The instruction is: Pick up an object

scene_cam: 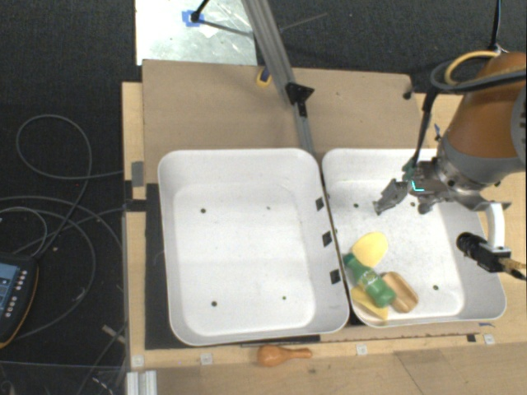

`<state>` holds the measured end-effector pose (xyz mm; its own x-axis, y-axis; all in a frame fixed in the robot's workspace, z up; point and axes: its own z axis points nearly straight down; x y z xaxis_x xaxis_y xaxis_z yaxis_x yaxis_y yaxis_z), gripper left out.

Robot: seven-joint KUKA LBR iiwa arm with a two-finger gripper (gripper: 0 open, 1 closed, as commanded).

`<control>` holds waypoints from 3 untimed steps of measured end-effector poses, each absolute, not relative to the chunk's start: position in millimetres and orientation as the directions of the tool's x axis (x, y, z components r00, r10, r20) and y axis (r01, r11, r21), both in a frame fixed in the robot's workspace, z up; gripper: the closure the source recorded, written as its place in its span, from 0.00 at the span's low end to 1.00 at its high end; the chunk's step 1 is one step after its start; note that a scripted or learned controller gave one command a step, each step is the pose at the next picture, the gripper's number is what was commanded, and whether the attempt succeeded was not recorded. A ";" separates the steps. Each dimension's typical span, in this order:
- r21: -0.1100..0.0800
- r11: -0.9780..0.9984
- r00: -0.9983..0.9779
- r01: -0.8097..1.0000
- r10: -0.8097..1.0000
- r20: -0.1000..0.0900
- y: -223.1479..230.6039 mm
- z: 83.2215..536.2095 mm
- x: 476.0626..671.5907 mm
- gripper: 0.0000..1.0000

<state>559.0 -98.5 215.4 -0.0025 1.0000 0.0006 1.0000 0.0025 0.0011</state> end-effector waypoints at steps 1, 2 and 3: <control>-0.003 -0.001 0.001 1.000 1.000 0.000 -104.7 166.3 566.5 0.00; -0.003 -0.001 0.001 1.000 1.000 0.000 -111.9 108.9 571.4 0.00; -0.001 0.000 0.000 1.000 1.000 0.000 -111.8 89.9 571.8 0.00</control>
<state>571.8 -111.8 89.9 0.0002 1.0000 0.0000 1.0000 -0.0002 -0.0006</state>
